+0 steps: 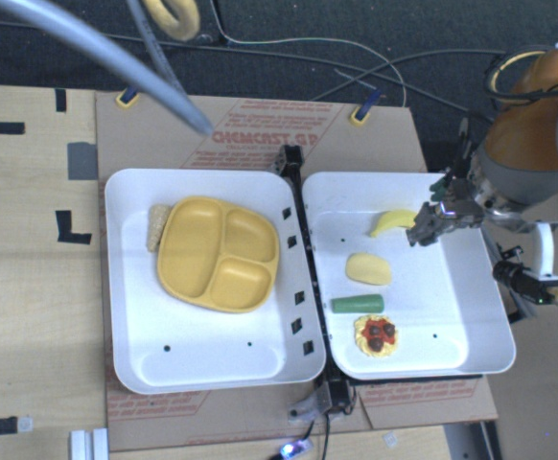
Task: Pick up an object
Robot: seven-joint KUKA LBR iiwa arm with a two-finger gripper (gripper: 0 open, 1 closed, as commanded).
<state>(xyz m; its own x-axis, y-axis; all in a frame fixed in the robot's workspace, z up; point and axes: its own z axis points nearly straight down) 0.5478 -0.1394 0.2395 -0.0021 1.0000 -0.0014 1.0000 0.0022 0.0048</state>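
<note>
The right bin (471, 343) holds a yellow banana-shaped piece (391, 222), a pale yellow oval piece (368, 268), a green stick (357, 304) and a small yellow round piece with red topping (376, 334). My gripper (427, 226) hangs at the bin's upper right, just to the right of the banana piece, fingers pointing down and left. I see nothing held between the fingers.
The left bin (135, 333) holds a yellow divided plate (218, 253) with a tan sponge-like piece (156, 226) tucked at its left edge. A black divider (303, 257) runs between the bins. Cables cross the dark floor behind the bench.
</note>
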